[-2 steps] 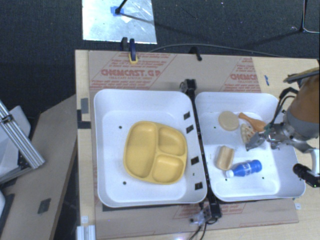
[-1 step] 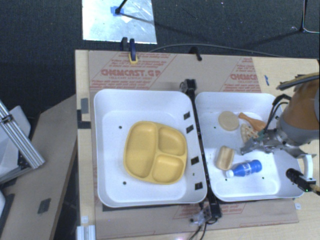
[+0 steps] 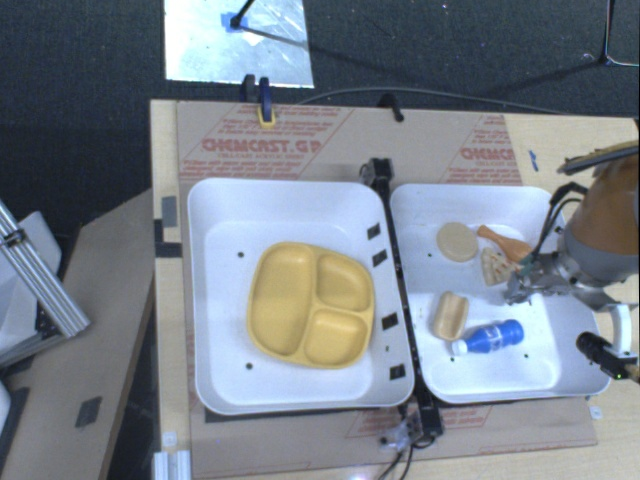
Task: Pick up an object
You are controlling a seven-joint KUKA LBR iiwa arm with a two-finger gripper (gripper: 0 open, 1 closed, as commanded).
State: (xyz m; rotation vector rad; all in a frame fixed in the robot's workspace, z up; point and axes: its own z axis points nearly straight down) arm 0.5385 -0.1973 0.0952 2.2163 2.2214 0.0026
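In the camera view, two shallow white bins sit side by side on a bench lined with printed cardboard. The left bin (image 3: pixel 215 268), around the centre of the frame, holds a yellow divided plate (image 3: pixel 310 305) with three compartments, lying flat. The right bin (image 3: pixel 545 368), at centre right, holds several small objects: a round tan disc (image 3: pixel 458 241) near its upper middle, a tan block (image 3: pixel 450 315) below that, a blue bottle (image 3: pixel 492 337) with a white cap lying on its side just right of the block, and a pale waffle-like piece (image 3: pixel 494 264) beside an orange strip (image 3: pixel 503 241) toward the bin's upper right. The arm (image 3: pixel 605 233) enters from the right edge of the frame, its orange band over the right bin's far side. The gripper (image 3: pixel 522 286) is low inside that bin, just below the waffle-like piece and above the blue bottle, near both. How wide it stands, and whether anything is caught in it, cannot be told at this size. A yellow clamp (image 3: pixel 265 103) sits at the cardboard's upper edge.
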